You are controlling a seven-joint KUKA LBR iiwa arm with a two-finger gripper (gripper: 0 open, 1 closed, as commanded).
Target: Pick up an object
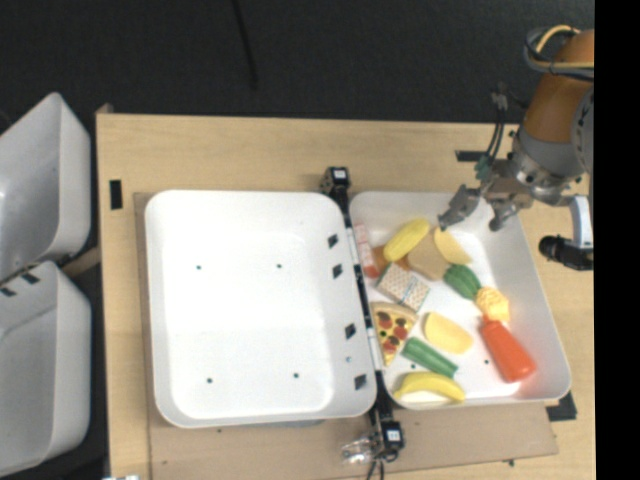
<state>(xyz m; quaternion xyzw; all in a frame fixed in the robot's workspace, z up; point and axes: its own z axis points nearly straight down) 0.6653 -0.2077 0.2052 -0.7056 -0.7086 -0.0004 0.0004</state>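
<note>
Over the right bin's [545, 298] far end, gripper [481, 211] hangs with fingers spread apart, nothing between them. Toy food all lies in this bin: corn [407, 238] and a tan block [428, 259] just below the fingers, green pepper [461, 281], carrot [507, 352], pizza slice [393, 330], banana [432, 388] nearer the front. Left bin [165, 298] holds none. Step judged: approach, no pick made yet. Next move calls for choosing one piece, likely the corn, centring the open fingers over it, descending, then closing.
</note>
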